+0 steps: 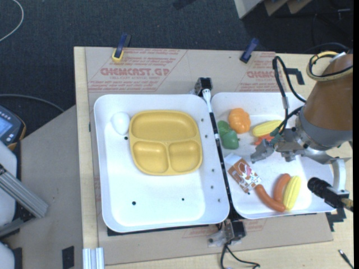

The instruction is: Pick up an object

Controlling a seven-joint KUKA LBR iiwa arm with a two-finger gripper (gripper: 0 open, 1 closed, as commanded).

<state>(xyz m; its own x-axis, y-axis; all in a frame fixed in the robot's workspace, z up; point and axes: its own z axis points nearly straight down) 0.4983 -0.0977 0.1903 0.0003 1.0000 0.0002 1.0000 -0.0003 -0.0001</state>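
Starting at the left bin (112, 200), I see a yellow divided tray (165, 140) filling its upper half with a white egg (120, 122) by the far-left corner; the near half is bare. In the right bin (247, 206) the targets cluster: green pepper (227, 134), orange pepper (239, 120), snack packet (245, 175), corn (291, 191), sausage (280, 185). My gripper (268, 148) hangs over the bin's middle; whether its fingers are spread I cannot tell. The packet lies loosest, I judge.

We find open floor across the front of the left bin (112, 167), below the yellow divided tray (165, 140); in the right bin (247, 209), toy food (283, 190) crowds the floor, leaving narrow gaps.
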